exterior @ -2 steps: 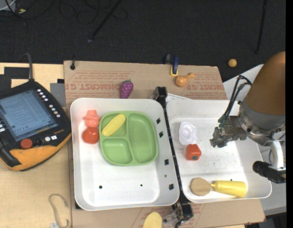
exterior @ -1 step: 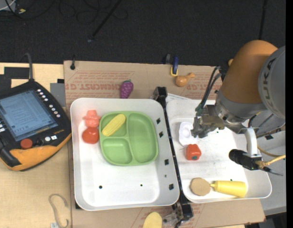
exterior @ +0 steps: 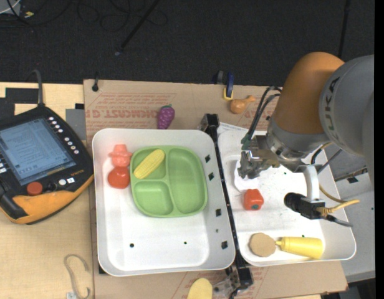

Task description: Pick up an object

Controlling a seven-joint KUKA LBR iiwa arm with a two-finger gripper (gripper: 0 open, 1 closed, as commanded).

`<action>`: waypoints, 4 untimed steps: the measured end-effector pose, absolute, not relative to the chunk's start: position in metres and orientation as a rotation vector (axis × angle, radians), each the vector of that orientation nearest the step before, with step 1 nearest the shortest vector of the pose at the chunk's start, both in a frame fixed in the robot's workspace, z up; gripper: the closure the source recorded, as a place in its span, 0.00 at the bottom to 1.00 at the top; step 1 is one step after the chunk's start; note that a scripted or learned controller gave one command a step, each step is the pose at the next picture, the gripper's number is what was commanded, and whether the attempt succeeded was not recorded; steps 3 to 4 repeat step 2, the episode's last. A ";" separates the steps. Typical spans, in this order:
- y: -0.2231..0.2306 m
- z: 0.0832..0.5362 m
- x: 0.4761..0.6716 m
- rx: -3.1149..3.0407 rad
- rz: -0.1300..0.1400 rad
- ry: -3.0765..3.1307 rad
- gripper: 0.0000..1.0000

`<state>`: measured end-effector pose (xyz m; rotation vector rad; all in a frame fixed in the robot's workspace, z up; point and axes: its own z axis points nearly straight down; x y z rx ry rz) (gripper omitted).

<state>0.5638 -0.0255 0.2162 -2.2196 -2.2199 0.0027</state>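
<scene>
I've got the claw (exterior: 249, 167) low in the right bin (exterior: 341, 249), near its upper-left corner, just above and left of a small red-orange block (exterior: 253, 199). Can't tell how far the claw is spread from this angle, wrist blocks it, and I see nothing gripped in it. Nearest candidate is that red block: looks like a small plastic toy, prob light and rigid, faces likely a bit slick, so I'd pinch across two opposite flat sides, centred, not on a corner. Other options in same bin: a tan round disc (exterior: 262, 245) touching a yellow bottle-shaped toy (exterior: 301, 246) at the front edge. Disc lies flat, hard to get under; the bottle's rounded, may roll, best taken across its body mid-length. Left bin (exterior: 111, 254) has a green divided plate (exterior: 170, 182) w/ a yellow corn toy (exterior: 148, 163) in one compartment.
</scene>
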 end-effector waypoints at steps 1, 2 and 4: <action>-0.028 0.218 0.564 -2.220 0.003 -2.221 1.00; -0.030 0.233 0.553 -2.225 0.001 -2.216 1.00; -0.030 0.233 0.553 -2.225 0.001 -2.216 1.00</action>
